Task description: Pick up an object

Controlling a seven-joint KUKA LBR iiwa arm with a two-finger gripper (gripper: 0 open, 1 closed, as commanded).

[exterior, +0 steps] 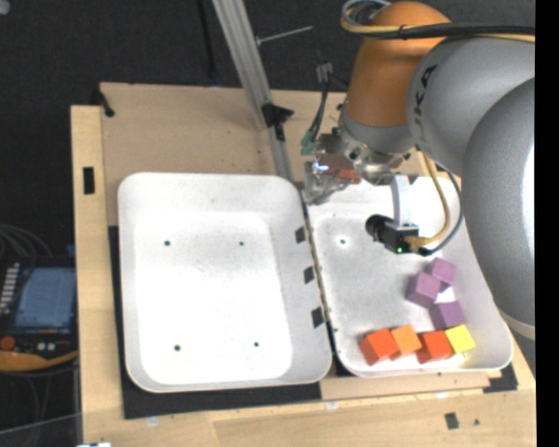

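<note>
Lying in the near right corner of the right bin (359,282), the blocks sat well apart from the gripper (324,182) at that bin's far left corner.

Nearest the camera, a row ran along the bin's near wall: an orange block (380,345), a paler orange block (406,339), a red-orange block (435,345) and a yellow block (460,340), touching or nearly so, the row's long axis lying left to right. Just behind its right end stood two purple blocks (430,282), one behind the other. Farther back, bare bin floor separated them from the gripper, which hung by the wall shared with the left bin (214,277); whether it was open or closed could not be told. Any pick, judging from this, called for travel toward the camera and to the view's right, the purple pair being closest.
</note>
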